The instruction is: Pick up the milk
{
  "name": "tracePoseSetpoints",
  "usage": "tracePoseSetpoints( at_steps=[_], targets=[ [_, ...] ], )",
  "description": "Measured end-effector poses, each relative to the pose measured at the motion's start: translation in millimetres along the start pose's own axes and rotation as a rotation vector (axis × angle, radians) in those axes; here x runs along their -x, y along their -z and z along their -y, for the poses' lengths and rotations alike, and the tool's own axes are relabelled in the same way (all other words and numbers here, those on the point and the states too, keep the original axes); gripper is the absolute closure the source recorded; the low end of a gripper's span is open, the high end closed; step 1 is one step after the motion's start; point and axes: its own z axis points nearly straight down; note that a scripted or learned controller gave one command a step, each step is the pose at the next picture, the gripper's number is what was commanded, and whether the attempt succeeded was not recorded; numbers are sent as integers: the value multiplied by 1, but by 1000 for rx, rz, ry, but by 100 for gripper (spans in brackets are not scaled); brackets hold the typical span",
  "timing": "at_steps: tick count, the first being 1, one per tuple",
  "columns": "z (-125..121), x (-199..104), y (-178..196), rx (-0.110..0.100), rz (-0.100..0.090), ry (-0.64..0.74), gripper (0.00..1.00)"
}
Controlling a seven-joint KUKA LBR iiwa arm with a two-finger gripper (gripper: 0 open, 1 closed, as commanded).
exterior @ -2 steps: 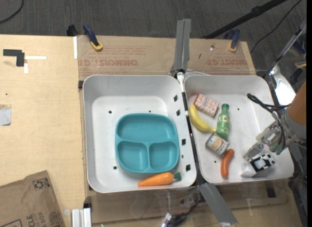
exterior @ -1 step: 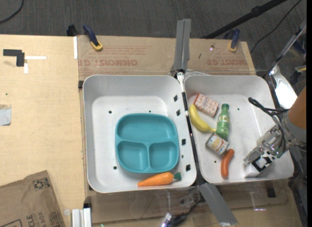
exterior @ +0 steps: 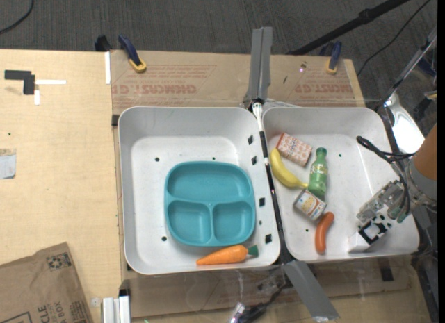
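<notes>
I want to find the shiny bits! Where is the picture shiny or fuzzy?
In the camera view, bright glare sits on the right bin's far right rim; the pincer looks a little fuzzy; the milk, banana and teal plate look sharp, with soft shadows.

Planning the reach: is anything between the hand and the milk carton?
Yes. The hand is at the right bin's right side; the milk lies upper left. The green bottle stands roughly between them, with bare bin floor around it.
</notes>
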Motion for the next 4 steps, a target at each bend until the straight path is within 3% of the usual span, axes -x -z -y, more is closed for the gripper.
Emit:
tracePoseSetpoints(
  at_steps=[1,2,3,4],
  targets=[
    [0,0,0,0,0,0,0],
    [-1,1,9,2,2,-2,100],
    [-1,1,9,2,2,-2,0],
    [1,0,-9,-3,-1,4,0]
  ],
)
